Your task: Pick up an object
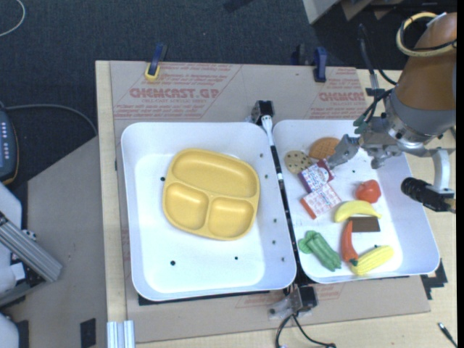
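I see the bench (116,194) with two white bins side by side. The arm (428,64) comes in from the right, orange band above the wrist, and hangs over the back of the right bin (424,216). The gripper (346,151) is low over that bin's back-left part. I can't tell its state from here, and I see nothing between its fingers.

Left bin (145,259), well to the left of the gripper, holds a yellow divided plate (210,193) with three compartments, lying flat.

All pickable items are in the right bin:
- brown round item (324,148), just left of the gripper tip, near touching it
- red-and-white packet (319,183), just in front of the gripper
- cookie (294,161), left of the gripper, beside the packet
- banana (356,210), in front of the gripper
- tomato (369,191), front-right of the gripper, beside the banana
- brown block (365,225), just past the banana
- red pepper (348,241), touching the block's left side
- corn cob (373,259), at the front of the bin
- green item (320,247), front-left, probably beans, can't confirm
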`<state>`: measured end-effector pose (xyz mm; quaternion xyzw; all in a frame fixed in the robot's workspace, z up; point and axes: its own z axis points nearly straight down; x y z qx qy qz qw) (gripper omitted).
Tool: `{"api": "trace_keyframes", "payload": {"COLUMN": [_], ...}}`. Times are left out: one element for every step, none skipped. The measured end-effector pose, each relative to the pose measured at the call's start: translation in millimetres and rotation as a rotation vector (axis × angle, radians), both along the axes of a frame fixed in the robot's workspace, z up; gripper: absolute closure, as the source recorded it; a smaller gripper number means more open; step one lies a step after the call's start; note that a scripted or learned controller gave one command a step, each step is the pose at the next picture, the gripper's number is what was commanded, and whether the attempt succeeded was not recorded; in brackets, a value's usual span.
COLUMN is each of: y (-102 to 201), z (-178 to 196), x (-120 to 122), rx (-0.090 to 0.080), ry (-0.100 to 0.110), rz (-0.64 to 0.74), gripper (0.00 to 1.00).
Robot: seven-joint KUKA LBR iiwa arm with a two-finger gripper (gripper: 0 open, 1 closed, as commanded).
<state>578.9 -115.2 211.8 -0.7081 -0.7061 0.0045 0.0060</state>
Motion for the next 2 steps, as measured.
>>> {"api": "trace_keyframes", "payload": {"y": [0.1, 0.7], "z": [7.0, -57.7], "x": [2.4, 0.8], "rx": [-0.002, 0.000], "ry": [-0.013, -0.006], "rz": [0.002, 0.002], "gripper": [0.00, 0.00]}}
